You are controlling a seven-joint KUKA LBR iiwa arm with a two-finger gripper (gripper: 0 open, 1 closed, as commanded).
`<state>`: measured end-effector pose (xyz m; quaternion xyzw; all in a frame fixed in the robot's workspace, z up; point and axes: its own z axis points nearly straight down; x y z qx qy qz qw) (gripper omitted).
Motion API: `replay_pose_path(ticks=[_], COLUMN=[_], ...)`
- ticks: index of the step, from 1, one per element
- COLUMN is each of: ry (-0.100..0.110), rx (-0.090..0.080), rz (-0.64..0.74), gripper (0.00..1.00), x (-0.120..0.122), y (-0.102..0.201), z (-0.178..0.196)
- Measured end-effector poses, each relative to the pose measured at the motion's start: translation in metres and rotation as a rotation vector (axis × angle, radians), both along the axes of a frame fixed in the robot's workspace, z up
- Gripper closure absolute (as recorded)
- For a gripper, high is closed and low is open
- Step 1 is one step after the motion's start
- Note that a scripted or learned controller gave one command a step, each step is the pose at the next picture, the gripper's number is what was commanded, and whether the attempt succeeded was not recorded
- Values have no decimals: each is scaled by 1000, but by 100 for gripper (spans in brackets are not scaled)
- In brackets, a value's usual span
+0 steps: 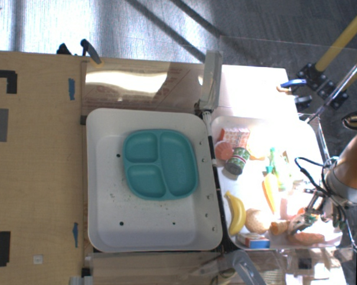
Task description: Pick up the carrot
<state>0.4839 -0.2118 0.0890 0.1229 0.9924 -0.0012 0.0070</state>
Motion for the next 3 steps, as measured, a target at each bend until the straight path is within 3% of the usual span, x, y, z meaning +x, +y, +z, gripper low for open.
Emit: replay_pose_path(ticks=[1, 2, 3], ry=[4, -1, -1], rx=[6, 5, 8], rz=[-404, -401, -520], gripper=[0, 100, 100], x=[54, 56, 64], y=[29, 29, 39], z=[-1, 11, 94])
